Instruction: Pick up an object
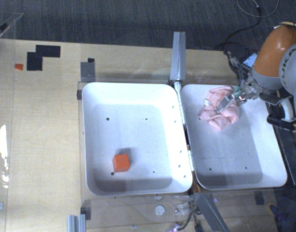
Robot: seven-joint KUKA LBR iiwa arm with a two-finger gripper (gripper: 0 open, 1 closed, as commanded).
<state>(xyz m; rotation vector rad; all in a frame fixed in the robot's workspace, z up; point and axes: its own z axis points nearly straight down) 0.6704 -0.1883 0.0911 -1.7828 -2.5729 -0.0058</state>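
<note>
Pink cloth [219,111] lies bunched in the right bin [244,173], directly under the end effector [233,99], seemingly touching it; its opening cannot be told.

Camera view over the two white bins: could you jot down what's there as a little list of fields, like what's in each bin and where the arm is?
left bin: shallow white tray holding one small orange block near its front
right bin: shallow white tray holding a crumpled pink cloth near its back
arm: grey with orange band, reaching in from the right
gripper: at the pink cloth's upper right edge; cannot tell whether it grips the cloth
bench: light wood
</note>
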